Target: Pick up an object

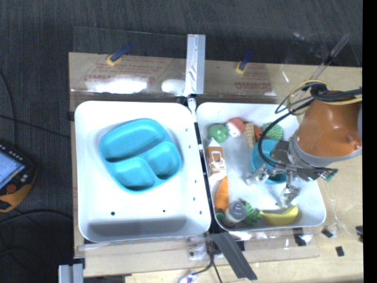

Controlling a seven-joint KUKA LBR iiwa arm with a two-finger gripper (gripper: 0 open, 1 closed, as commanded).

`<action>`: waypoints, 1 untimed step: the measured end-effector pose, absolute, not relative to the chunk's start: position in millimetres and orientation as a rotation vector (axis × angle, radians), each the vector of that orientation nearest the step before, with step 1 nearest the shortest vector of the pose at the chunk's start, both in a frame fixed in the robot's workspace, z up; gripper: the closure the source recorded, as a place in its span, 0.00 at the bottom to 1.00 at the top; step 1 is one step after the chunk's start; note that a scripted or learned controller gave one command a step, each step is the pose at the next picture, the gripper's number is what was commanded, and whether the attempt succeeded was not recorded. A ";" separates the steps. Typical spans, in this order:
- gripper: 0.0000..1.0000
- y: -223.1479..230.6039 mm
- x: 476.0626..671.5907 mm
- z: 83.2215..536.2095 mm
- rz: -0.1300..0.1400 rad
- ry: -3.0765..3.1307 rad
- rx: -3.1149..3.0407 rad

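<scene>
Grey arm with orange band reaches over right white bin (318, 217). Two-finger gripper (274, 184) hangs with metal fingers (259, 174) spread, pinching nothing. Curved yellow plastic banana (280, 216) lies just below gripper, along bin's front wall. Orange carrot (221, 194) near bin's left wall. Blue three-compartment plastic tray (140, 153) in left white bin (88, 175).

A robotics lab: a plywood worktop (347, 81) with two white bins (88, 217) stands on dark carpet (35, 40) (cables trailing), with a handheld control pendant (12, 178) lying beside it.
</scene>
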State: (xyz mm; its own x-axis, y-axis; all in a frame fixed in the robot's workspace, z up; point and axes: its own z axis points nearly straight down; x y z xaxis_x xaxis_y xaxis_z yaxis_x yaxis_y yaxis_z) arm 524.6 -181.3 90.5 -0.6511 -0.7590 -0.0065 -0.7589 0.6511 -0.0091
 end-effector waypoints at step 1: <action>0.00 -172.8 531.8 90.6 -0.018 2.728 -1.542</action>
